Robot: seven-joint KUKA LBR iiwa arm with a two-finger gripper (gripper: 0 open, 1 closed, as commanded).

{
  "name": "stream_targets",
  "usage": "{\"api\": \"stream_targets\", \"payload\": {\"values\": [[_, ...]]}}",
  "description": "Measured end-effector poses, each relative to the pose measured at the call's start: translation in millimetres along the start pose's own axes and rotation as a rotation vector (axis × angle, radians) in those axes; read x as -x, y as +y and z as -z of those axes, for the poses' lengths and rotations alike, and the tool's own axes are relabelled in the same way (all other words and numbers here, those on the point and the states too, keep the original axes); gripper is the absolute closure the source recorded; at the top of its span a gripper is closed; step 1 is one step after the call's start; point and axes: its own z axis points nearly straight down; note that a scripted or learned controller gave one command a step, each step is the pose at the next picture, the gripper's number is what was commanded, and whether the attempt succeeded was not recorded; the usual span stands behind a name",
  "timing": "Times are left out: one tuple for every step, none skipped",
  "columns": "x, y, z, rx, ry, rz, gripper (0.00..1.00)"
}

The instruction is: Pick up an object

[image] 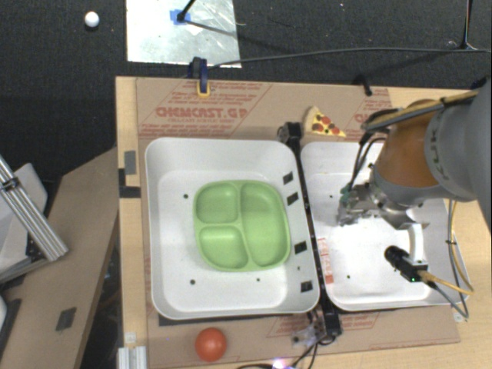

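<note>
Green plastic was the divided plate (242, 225), lying flat in the middle of the left bin (165, 167); I judged it the likely object to pick, since it sat inside a bin. The gripper (347, 206) hung low over the right bin (330, 160), near the wall between both bins and apart from the plate. Whether it was clenched or released, I could not tell. A pizza slice toy (324, 123) and an orange ball (210, 344) lay outside on the cardboard (231, 102), probably out of play

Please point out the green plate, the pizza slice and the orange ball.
green plate (241, 225): camera view, centre divider.
pizza slice (322, 123): camera view, middle of the topping.
orange ball (211, 344): camera view, its middle.
</note>
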Motion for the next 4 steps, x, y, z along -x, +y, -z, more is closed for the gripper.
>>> {"api": "stream_targets", "payload": {"values": [[9.2,0.4,59.6,0.004,-0.001,-0.002,1.00],[9.5,2.3,113.6,0.005,-0.001,0.003,1.00],[-48.7,4.7,124.3,0.001,0.002,0.010,1.00],[-99.8,17.7,116.5,0.000,0.001,0.009,1.00]]}}
